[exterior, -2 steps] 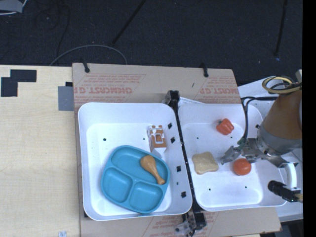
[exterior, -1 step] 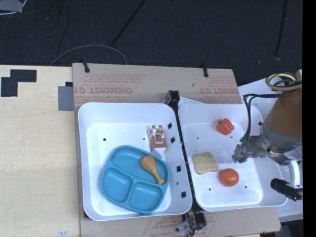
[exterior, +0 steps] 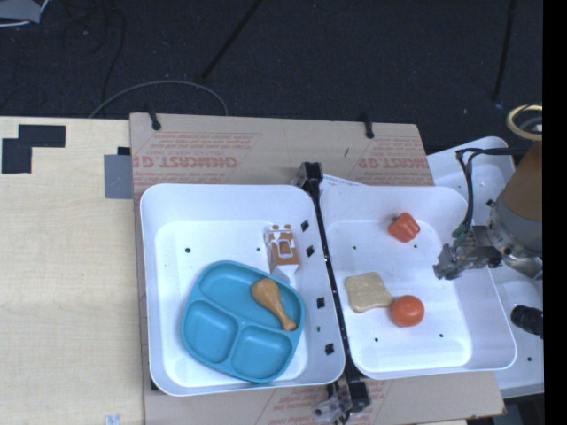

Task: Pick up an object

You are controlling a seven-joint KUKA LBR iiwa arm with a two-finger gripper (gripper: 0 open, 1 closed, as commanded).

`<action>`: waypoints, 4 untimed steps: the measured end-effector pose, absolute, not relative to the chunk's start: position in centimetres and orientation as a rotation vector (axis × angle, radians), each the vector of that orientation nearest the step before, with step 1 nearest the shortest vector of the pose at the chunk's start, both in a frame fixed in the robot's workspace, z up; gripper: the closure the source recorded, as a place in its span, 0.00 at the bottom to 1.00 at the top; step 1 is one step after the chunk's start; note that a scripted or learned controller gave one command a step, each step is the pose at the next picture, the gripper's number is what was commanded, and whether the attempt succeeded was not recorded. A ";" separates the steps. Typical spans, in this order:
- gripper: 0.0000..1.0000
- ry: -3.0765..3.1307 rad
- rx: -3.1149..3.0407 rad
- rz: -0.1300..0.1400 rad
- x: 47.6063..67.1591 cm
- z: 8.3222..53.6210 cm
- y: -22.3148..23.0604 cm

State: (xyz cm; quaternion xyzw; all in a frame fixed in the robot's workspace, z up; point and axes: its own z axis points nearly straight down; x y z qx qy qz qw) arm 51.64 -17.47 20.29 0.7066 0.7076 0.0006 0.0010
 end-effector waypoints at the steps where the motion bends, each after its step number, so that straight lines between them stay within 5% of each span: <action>1: 1.00 2.222 2.219 0.001 51.7 23.4 -17.5; 4: 1.00 2.230 2.218 -0.001 51.0 23.5 -1.0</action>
